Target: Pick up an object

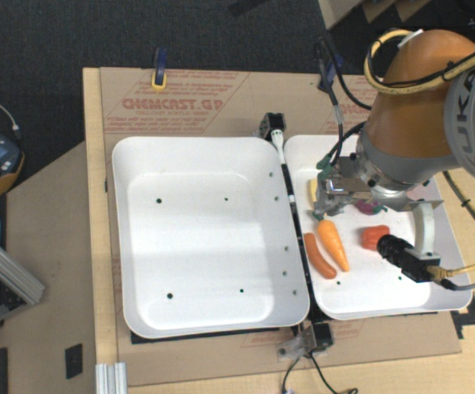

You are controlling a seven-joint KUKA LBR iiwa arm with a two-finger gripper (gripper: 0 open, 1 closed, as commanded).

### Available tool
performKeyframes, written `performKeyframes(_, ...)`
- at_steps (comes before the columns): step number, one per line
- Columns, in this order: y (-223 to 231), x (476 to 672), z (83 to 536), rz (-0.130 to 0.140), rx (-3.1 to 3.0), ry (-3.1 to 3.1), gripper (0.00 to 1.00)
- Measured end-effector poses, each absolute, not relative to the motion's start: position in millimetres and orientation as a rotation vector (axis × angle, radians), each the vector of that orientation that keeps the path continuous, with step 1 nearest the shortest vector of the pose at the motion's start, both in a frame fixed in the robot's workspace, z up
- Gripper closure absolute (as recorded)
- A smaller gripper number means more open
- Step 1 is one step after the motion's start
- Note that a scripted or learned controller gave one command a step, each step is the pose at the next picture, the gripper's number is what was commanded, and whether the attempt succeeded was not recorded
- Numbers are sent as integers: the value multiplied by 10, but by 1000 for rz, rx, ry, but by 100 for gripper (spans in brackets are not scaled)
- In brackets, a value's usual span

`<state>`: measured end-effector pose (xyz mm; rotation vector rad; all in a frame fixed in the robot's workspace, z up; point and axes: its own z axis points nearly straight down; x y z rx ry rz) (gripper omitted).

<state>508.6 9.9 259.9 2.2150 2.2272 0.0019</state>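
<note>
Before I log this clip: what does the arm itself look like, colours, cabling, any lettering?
The arm is a bulky rounded body, grey below with a broad orange band on top. Part of black lettering shows on the grey casing at its right. Yellow and black cables loop over the orange part, and another yellow-tipped cable leaves a black fitting lower down. The pincer is small, metallic grey with a greenish piece on it.

"CHEMCAST" in red on cardboard sheet point(189, 103)

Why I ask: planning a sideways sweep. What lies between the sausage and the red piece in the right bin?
The carrot lies between the sausage and the red piece, seen in the camera view.
</note>
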Motion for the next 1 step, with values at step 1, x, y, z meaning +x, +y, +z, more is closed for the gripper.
performKeyframes(1, 84, 5108, 3326, 10, 2215, 2219, 100)
